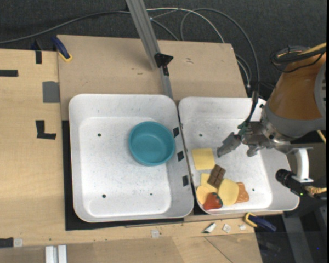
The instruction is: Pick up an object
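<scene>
Right bin (274, 201), near corner: red piece (211, 201), round yellow piece (228, 191), orange piece (242, 193), brown block (216, 175). Beyond them, yellow square (203, 159). Gripper (240, 147) hovers over the bin floor, fingers spread wide, nothing between them. Left bin (85, 147): teal bowl (151, 142).

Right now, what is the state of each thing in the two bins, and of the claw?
Blue bowl: upright in left bin.
Yellow block: flat in right bin.
Brown piece: lying beside pile.
Red piece: in pile.
Claw: above right bin, holding nothing.
</scene>
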